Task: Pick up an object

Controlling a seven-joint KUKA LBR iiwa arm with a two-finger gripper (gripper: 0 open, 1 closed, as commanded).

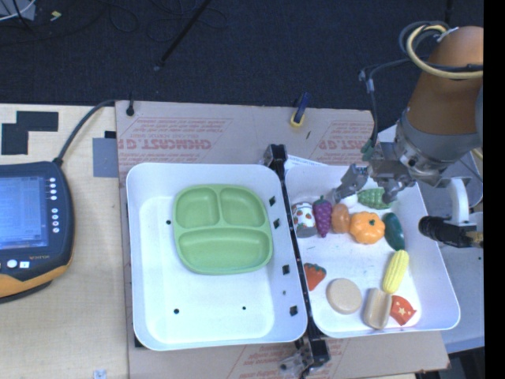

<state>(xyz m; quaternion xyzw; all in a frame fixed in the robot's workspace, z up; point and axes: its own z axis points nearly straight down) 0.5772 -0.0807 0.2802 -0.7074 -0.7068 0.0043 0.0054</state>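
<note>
The right bin [442, 290] holds several toy foods: a white-and-brown piece [302, 215], purple grapes [323, 214], an orange piece [340, 219], a pumpkin [367, 227], a dark green vegetable [394, 231], a corn cob [395, 270], a strawberry [314, 275], a round tan biscuit [345, 296], a bread roll [376, 308] and a red wedge [402, 310]. My gripper [369, 182] hangs over the bin's far side, just above a light green item [372, 198]. Its fingers [351, 181] stand apart, open, with nothing between them.
The left bin [150, 290] carries a green divided plate [222, 229]. A black clamp bar [288, 243] runs between the bins. A teach pendant [31, 223] lies at the far left. A black tool [450, 230] juts in at the right bin's edge.
</note>
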